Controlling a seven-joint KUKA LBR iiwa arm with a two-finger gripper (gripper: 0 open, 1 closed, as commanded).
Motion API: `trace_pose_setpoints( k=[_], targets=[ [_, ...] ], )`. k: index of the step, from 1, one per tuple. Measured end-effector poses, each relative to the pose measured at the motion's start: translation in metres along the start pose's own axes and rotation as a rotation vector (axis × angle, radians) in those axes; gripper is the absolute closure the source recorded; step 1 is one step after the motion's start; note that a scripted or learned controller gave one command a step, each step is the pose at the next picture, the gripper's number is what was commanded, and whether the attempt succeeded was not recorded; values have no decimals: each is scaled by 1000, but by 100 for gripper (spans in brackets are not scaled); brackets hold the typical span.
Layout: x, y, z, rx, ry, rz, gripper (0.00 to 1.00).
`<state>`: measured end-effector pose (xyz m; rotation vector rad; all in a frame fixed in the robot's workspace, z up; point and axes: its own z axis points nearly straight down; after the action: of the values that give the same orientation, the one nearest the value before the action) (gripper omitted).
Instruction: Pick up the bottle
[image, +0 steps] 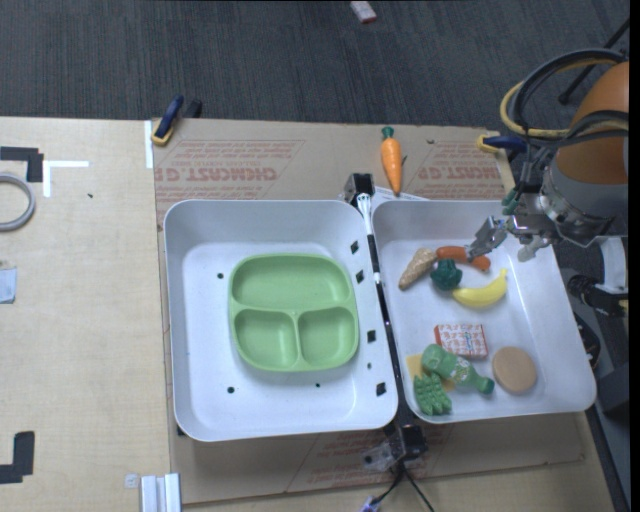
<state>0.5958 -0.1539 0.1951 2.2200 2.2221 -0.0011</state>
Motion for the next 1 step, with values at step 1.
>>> trace_pose_setpoints(
  k=[1],
  targets=[
    [0, 0, -10, -1, -1, -2, 100]
  ],
)
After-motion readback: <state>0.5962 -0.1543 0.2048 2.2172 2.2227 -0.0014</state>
